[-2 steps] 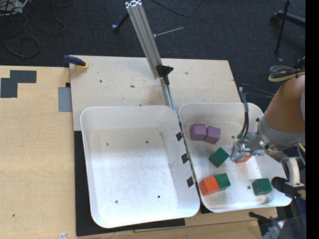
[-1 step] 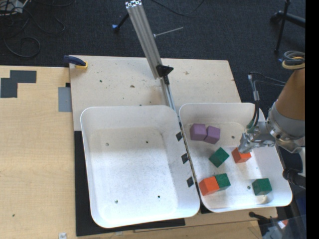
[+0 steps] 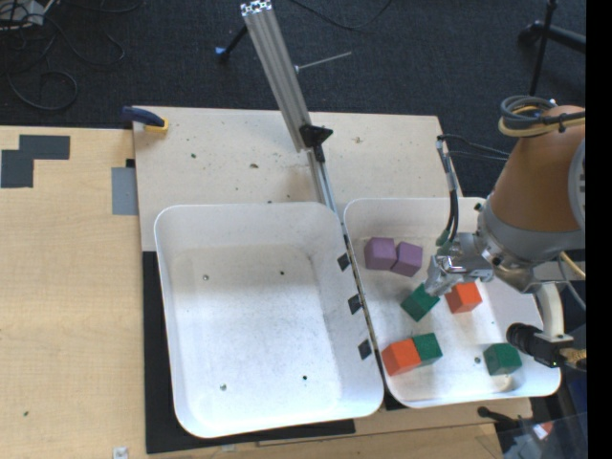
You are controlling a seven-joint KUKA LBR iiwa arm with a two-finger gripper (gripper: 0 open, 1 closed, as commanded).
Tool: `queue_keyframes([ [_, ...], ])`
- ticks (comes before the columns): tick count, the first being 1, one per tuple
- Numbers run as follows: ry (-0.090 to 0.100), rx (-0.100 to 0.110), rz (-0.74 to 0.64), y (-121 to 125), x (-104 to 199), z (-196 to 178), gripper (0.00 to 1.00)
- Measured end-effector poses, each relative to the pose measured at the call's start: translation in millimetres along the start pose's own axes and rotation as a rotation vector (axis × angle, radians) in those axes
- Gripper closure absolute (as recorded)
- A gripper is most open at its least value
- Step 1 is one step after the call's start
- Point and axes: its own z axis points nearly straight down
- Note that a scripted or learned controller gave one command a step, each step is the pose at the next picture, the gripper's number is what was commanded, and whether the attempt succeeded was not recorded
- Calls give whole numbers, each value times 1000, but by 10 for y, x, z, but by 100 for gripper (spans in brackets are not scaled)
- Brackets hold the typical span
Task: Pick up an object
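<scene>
**Two bins, arm low over the right one**

Two white bins sit side by side on my counter [image 3: 229,151]. The arm [image 3: 535,189] comes in from the right, its orange band above the wrist bulking over the right bin's [image 3: 449,396] far right side, and the wrist points down and to the left into that bin. The gripper [image 3: 442,283] is low among the blocks, its tip just above a tilted green cube [image 3: 419,304] and just left of an orange cube [image 3: 464,297]. I cannot tell how the fingers stand, nor whether anything is between them.

Elsewhere in the right bin I see two purple cubes [image 3: 393,254] touching each other near the far left, an orange-and-green pair [image 3: 412,352] touching near the front left, and a lone green block [image 3: 501,359] at the front right. The left bin [image 3: 182,256] lies well apart from the gripper. A grey metal rail [image 3: 282,75] slants up from between the bins.
</scene>
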Motion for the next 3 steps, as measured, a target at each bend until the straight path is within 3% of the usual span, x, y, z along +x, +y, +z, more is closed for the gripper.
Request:
queue_keyframes([
  [3,-2,1,2,244,1529,79,100],
])
